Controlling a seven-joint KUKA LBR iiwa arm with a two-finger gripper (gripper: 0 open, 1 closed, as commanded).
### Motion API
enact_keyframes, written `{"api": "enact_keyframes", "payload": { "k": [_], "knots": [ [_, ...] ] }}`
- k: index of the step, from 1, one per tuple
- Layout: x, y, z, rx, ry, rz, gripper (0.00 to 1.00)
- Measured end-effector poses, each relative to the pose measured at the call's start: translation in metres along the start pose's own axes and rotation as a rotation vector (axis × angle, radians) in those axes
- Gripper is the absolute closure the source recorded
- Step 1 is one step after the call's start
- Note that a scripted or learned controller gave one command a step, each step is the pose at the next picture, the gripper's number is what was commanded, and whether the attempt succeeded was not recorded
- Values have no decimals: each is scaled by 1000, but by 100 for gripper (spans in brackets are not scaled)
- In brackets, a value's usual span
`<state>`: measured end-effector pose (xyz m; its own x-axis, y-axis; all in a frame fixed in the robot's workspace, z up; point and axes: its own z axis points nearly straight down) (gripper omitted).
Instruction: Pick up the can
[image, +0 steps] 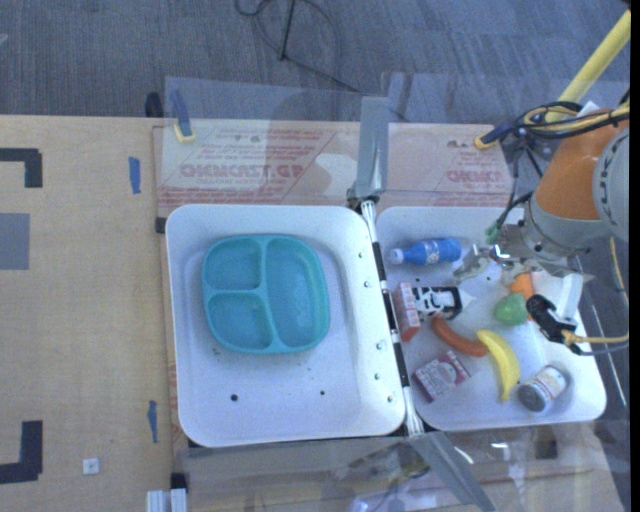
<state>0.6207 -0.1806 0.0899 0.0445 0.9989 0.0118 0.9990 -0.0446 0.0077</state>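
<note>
The can (543, 388) lies on its side in the near right corner of the right bin (590, 405); it is silver with a pale label and its round end faces the camera. My gripper (487, 256) hangs over the far middle of that bin, just right of a blue bottle (428, 251) and well behind the can. Nothing shows in its grasp. The grey arm with its orange band (572, 186) reaches in from the upper right.
The right bin also holds a yellow banana (501, 362), a red sausage (457, 336), a green fruit (510, 310), a small red packet (441, 376) and a red-and-white box (420, 302). A teal divided plate (266, 293) sits in the left bin (190, 400).
</note>
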Motion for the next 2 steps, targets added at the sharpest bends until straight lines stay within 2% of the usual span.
{"api": "enact_keyframes", "payload": {
  "k": [1,2],
  "knots": [
    [4,-35,-1,-5,1,199,0],
    [-10,-26,-17,17,18,190,0]
  ]
}}
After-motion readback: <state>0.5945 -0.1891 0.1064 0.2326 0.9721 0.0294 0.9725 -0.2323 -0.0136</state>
